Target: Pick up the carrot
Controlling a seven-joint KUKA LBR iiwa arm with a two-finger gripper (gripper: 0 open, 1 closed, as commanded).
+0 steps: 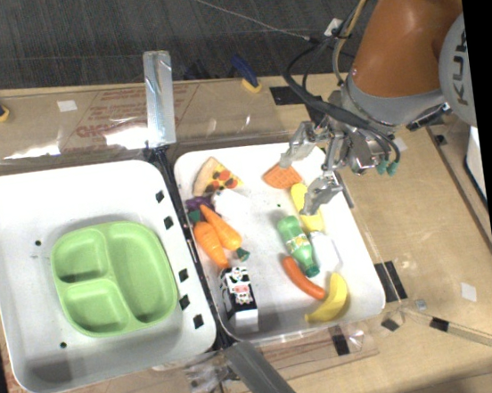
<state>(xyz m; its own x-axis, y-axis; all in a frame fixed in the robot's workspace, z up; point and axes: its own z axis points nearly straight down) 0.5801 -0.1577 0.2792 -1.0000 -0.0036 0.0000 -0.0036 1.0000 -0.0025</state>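
The carrot (217, 233) lay at nine o'clock in the right bin (359, 239), against the divider, looking a light, stiff, smooth plastic toy best pinched across its middle, while the gripper (316, 169) hung open and empty at one o'clock.

**Bright, even light with glare on the bench**

You get even overhead light across both bins; their white floors read bright but not blown out. Glare streaks the clear sheet (85, 136) behind the left bin (13, 267). Soft shadows pool under the green tray (113, 276). The gripper (319, 168) looks slightly soft; overall detail is coarse.
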